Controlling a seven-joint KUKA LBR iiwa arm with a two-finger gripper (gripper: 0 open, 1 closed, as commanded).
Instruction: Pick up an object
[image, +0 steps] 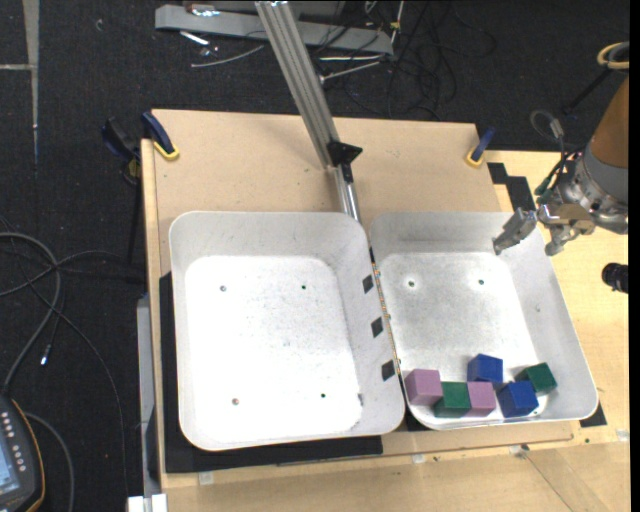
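On the counter (250, 160), your landmark is the right-hand bin (560, 310): the grey arm (612, 150) reaches in over its far right rim, while the blocks (480, 388) you might lift are huddled against its near wall, well apart from the tool and diagonally across the bin floor from it. The pincer (533, 232) hangs above that far right corner with its two fingers spread apart, nothing between them and touching nothing, so the coming move looks like a long reach toward the near wall.
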